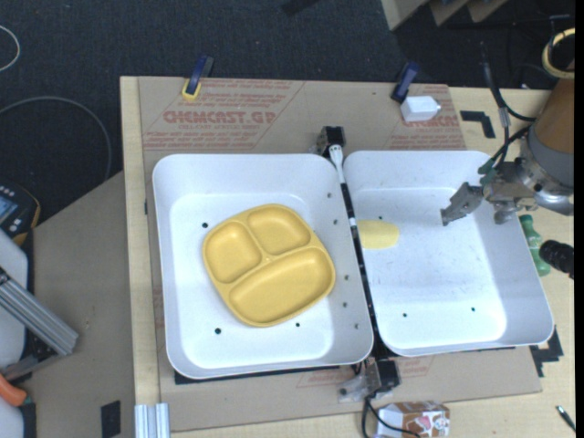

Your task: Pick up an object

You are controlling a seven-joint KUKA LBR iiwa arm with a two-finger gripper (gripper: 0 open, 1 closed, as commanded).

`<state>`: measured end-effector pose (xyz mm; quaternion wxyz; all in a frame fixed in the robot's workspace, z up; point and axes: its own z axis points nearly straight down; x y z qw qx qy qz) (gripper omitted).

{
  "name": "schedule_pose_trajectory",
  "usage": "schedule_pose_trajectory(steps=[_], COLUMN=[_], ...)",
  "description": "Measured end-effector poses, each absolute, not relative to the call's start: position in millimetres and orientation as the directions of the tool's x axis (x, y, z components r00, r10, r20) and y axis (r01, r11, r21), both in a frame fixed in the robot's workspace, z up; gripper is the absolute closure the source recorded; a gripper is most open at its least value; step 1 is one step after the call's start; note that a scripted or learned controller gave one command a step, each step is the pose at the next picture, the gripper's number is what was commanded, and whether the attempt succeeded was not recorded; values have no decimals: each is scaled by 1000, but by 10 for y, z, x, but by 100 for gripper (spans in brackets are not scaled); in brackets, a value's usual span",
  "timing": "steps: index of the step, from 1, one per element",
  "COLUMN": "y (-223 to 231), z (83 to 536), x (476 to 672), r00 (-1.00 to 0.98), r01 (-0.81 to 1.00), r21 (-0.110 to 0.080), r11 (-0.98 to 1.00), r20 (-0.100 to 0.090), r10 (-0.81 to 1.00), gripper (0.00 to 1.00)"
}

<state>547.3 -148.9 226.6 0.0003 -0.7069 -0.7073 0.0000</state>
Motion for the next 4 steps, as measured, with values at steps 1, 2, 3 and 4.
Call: schedule_pose_trajectory(steps=[1, 2, 3, 4], y=[-939, -600, -614, 476], z=[2669, 4035, 4095, 4005], x=[5176, 4824, 4839, 4789], r00=[-2, -5, -2, -13], r01=[1000, 1000, 1000, 1000], r21=[-2, 9, 6, -3], r11=[2, 5, 2, 13], r20=[1, -1, -2, 2], r10=[1000, 1000, 1000, 1000], gripper=[0, 0, 100, 100])
